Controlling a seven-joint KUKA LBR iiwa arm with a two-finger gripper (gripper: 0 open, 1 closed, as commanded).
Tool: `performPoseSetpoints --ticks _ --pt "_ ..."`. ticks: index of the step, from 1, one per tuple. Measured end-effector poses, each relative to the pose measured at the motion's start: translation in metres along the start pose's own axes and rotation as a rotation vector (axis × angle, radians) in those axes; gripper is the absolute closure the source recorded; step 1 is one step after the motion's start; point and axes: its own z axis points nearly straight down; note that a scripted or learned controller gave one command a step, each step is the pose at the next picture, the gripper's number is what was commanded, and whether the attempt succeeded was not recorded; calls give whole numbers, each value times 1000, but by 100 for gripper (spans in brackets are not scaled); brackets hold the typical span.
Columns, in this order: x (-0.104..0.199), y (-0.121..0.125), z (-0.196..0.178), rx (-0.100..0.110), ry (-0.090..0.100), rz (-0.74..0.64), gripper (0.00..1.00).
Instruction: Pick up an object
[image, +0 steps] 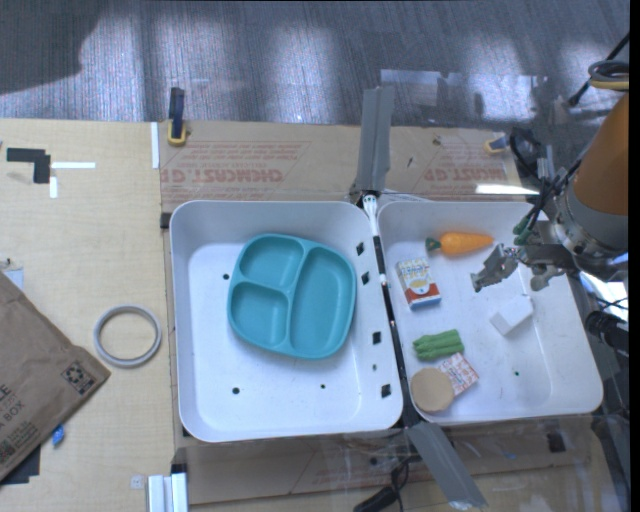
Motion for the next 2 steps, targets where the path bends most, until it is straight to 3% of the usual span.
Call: performPoseSetpoints --ticks 1,2 --pt "24 -45 -24 0 0 107 0" --pt "16 -47 158 -2 0 19 0"
